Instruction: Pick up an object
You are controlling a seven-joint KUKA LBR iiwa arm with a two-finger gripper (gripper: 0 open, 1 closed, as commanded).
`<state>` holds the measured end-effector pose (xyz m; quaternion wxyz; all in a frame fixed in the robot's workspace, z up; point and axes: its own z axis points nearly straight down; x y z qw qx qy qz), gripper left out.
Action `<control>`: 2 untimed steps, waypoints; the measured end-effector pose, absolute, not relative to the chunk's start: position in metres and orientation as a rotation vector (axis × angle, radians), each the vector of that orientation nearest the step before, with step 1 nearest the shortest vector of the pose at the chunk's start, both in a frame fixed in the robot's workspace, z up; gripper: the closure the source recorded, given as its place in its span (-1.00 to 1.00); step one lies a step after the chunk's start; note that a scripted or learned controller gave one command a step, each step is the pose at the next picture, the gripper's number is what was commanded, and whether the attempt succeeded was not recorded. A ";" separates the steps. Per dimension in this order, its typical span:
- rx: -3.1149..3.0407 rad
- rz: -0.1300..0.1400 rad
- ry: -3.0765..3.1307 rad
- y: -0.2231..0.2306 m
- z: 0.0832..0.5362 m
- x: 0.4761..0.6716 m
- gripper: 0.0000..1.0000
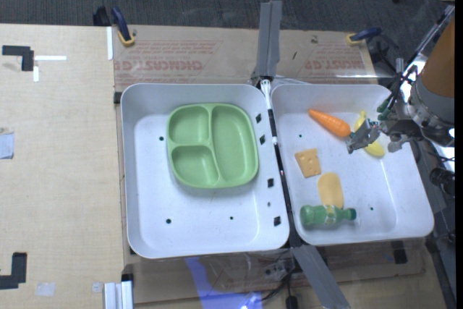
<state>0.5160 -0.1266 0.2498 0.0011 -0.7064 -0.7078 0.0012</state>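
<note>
In the right bin (405,224) lie an orange carrot (329,123), an orange cheese-like wedge (308,163), a pale orange oblong piece (330,189), a green bottle (327,215) on its side and a yellow toy (375,149). My gripper (376,140) hangs low over the bin's right part, just right of the carrot's tip. Its two fingers are spread, one on each side of the yellow toy, which shows between and below them. I cannot tell whether the fingers touch it.
The left bin (145,228) holds a green divided plate (213,146). A grey divider post (269,40) stands at the back where the bins meet. Clamps (124,31) sit on the cardboard behind the bins.
</note>
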 end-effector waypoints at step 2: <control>-2.236 0.002 -2.207 -0.104 0.091 0.623 -1.00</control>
